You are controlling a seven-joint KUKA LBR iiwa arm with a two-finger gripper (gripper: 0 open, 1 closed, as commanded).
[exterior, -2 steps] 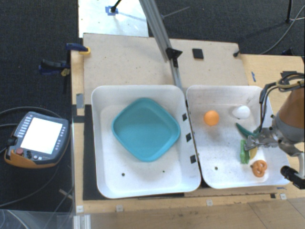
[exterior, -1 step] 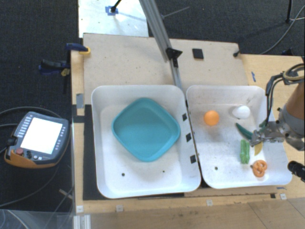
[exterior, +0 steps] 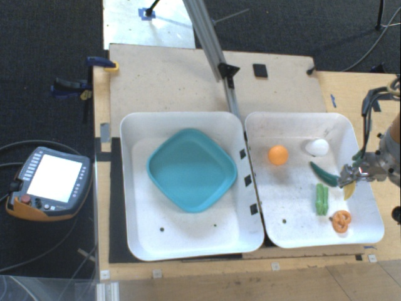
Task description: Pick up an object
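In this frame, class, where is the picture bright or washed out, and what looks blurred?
Camera view: even, soft light; the left bin rim and the white egg nearly wash out; the pendant screen glares white; the gripper looks soft and hard to read.

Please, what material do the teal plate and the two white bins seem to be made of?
The teal plate looks like plastic with a smooth, slightly matte finish: its colour is even and its rim edges are softly rounded. The white bins also look like thin moulded plastic, a little glossy, with rounded corners and a curled rim. The picture cannot confirm either material.
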